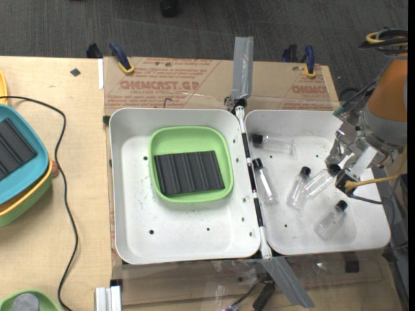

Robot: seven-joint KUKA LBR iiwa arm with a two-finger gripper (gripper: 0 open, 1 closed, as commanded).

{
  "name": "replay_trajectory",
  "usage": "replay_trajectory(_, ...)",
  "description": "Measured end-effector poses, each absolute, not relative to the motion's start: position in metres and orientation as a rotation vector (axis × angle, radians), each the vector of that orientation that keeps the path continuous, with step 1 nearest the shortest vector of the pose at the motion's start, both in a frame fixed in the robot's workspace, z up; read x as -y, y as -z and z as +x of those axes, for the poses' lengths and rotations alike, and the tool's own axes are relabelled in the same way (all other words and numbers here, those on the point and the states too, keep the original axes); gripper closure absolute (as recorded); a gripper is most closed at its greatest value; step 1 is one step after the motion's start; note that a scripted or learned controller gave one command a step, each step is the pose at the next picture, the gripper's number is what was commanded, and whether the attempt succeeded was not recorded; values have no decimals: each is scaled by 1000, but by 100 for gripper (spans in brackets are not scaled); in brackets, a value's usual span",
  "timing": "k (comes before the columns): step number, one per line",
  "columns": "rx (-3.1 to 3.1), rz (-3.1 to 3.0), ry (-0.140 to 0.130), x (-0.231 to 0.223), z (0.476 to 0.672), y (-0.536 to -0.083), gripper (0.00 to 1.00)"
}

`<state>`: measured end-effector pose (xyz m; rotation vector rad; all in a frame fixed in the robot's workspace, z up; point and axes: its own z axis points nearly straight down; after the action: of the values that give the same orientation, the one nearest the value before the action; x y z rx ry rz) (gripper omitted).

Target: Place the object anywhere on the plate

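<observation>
The gripper (338, 168) is hanging over the right-hand shallow white bin (292, 230), open or closed I cannot tell, beside clear black-capped plastic vials (310, 185) lying close together, so I judge it is risking a glancing pinch rolling one away, short of the green square plate (191, 135).

arm (395, 109): enters from the view's right edge; orange band (397, 83) uppermost.
wrist (379, 129): grey, below the band, tilted down and to the left.
end effector (342, 159): lowest, leftmost part of the arm; points down-left.
</observation>
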<state>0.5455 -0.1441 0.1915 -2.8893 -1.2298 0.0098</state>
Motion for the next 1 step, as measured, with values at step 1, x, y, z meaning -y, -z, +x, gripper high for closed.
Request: replay_trajectory(1, 1229, -2890, -9, 144, 546, -192, 0)
